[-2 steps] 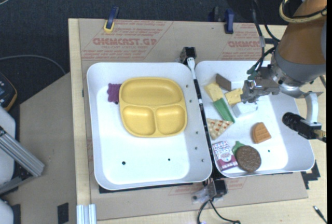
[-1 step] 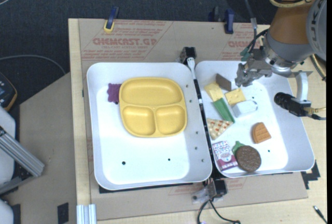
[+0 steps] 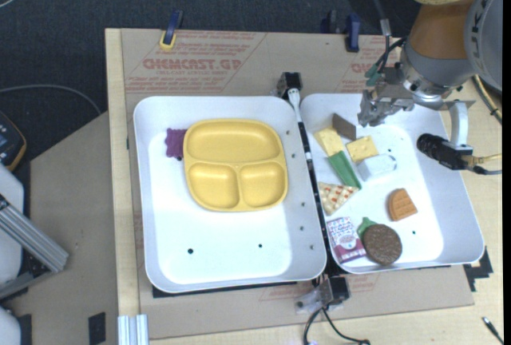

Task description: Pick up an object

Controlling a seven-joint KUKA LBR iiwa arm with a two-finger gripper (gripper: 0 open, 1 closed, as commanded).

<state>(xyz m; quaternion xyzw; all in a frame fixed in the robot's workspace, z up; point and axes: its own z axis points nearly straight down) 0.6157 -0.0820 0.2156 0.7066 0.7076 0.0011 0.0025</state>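
Note:
My gripper (image 3: 372, 116) hangs over the back of the right bin (image 3: 455, 200), just right of a small brown block (image 3: 344, 126). Nothing shows between its fingertips. Below it lie a yellow wedge (image 3: 328, 141), a yellow cheese square (image 3: 362, 148), a green stick (image 3: 345, 169) and a pale grey piece (image 3: 375, 167). Further forward are a waffle-patterned slice (image 3: 336, 195), an orange bread-like piece (image 3: 402, 204), a pink-and-white packet (image 3: 342, 233) and a round brown patty (image 3: 382, 243) with a green bit beside it.
The left bin (image 3: 160, 239) holds a yellow three-compartment tray (image 3: 235, 163) with a purple item (image 3: 174, 143) tucked at its left side. A black cylinder (image 3: 441, 150) on the arm juts over the right bin's right rim. Clamps sit along the board's back edge.

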